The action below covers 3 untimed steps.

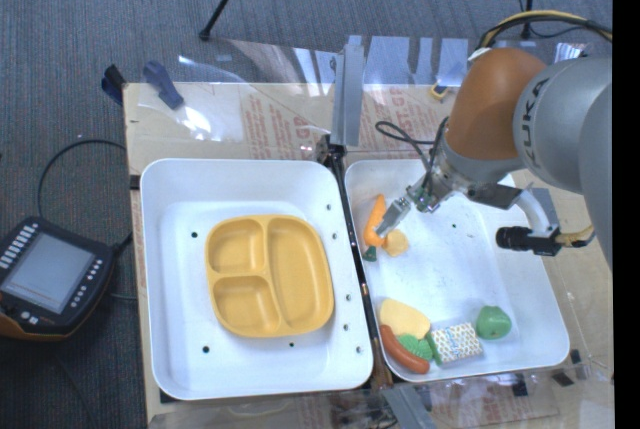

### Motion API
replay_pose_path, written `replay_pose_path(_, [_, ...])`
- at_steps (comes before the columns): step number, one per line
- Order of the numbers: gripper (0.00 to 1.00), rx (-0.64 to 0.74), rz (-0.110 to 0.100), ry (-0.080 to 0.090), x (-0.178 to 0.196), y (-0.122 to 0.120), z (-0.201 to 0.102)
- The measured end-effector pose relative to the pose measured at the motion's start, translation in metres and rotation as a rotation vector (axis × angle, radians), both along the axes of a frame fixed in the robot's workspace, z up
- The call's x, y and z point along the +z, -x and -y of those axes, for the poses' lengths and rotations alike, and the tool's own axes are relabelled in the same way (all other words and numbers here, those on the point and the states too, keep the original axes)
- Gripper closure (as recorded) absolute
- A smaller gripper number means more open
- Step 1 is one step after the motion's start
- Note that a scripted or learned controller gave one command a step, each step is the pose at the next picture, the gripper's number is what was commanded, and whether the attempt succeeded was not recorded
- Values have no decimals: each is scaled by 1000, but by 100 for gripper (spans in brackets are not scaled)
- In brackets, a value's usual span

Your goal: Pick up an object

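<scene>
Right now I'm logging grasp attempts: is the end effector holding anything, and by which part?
It cannot be told. The end effector sits right at the carrot in the right bin, too small to show any hold.

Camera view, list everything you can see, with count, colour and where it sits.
Bins: two, white, side by side on the bench.
Divided plate: one, yellow, left bin.
Carrot: one, orange, right bin, near its left wall.
Small yellow piece: one, beside the carrot.
Yellow wedge, red sausage, checkered block, green ball: one each, right bin's near end.
Handheld pendant: one, on the floor, left.
Gripper: one, by the carrot.
</scene>
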State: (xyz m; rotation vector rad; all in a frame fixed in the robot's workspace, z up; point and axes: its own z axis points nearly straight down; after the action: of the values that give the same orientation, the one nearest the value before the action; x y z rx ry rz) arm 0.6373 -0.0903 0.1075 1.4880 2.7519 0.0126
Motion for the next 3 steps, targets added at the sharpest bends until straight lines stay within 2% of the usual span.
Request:
replay_pose_path(1, [0, 82, -5, -4, -7, -12, -5])
replay_pose_path(2, [0, -149, -1, -7, -7, 2, 0])
replay_pose_path(3, [0, -75, 5, 3, -8, 14, 5])
